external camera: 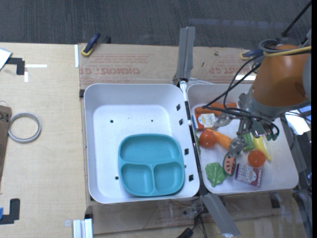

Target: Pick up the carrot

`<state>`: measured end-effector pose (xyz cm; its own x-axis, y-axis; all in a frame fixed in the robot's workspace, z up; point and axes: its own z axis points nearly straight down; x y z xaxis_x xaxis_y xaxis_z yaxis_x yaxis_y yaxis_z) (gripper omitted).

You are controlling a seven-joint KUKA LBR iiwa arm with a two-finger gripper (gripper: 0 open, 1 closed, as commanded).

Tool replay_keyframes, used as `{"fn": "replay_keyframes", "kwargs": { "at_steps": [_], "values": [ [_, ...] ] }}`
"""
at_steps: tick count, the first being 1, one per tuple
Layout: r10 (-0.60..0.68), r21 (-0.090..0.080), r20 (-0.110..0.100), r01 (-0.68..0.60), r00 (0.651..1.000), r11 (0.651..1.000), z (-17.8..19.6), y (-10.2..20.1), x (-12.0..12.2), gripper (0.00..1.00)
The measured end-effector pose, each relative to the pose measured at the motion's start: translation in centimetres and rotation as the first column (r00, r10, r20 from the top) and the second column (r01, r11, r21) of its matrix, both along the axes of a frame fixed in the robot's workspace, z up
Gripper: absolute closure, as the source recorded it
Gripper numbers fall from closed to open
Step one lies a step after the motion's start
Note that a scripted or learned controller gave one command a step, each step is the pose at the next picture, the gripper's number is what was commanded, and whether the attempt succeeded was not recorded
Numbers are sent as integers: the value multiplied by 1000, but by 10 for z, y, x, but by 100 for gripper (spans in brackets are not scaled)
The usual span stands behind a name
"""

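The carrot (214, 138) is orange with a darker, reddish left end. It lies on its side at the left middle of the right bin (292, 180), close to the divider. My gripper (237, 144) hangs low over the bin just right of the carrot's thin end, right beside it and above a watermelon slice (229, 163). Nothing is seen held in it. The grey wrist and orange band (280, 78) reach in from the right and hide part of the bin's back right.
The right bin also holds a red pouch (208, 119), a green leaf (214, 173), an orange ball (256, 158), a yellow piece (262, 147) and a purple box (247, 175). In the left bin (99, 133) lies a teal divided plate (151, 165). A tape roll (22, 127) rests on the bench.
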<state>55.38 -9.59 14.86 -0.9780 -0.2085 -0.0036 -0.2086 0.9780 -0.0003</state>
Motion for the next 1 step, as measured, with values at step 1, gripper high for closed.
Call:
{"fn": "replay_keyframes", "kwargs": {
  "at_steps": [1],
  "values": [
    [-108, 0, 14, 108, 994, 994, -48, -1, 42, 0]
  ]
}}
